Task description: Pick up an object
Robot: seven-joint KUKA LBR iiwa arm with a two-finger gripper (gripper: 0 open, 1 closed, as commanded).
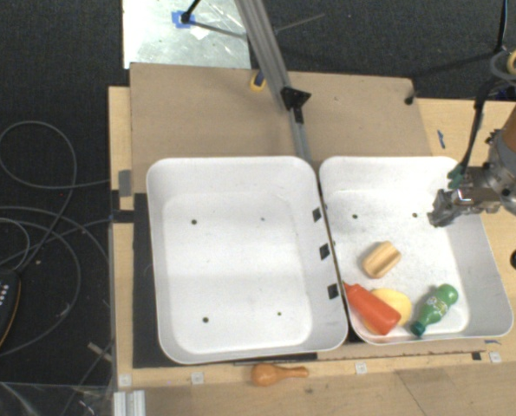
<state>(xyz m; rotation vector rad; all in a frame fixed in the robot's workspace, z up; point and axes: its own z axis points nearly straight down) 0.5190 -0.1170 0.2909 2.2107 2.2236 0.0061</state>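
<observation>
The right bin (388,189) holds a tan bread-like block (381,259) near its middle. Along its near edge lie a red-orange carrot-shaped piece (372,310), a yellow piece (394,301) beside it, and a green bottle (435,308) lying tilted. My gripper (444,210) hangs over the right side of this bin, up and to the right of the tan block, with nothing visible between its fingers.
The left bin (240,258) sits beside the right one, joined by black clips. A small orange gourd-shaped toy (277,373) lies on the bench in front of the bins. A grey pole (271,50) slants across the back. Cables lie on the floor at left.
</observation>
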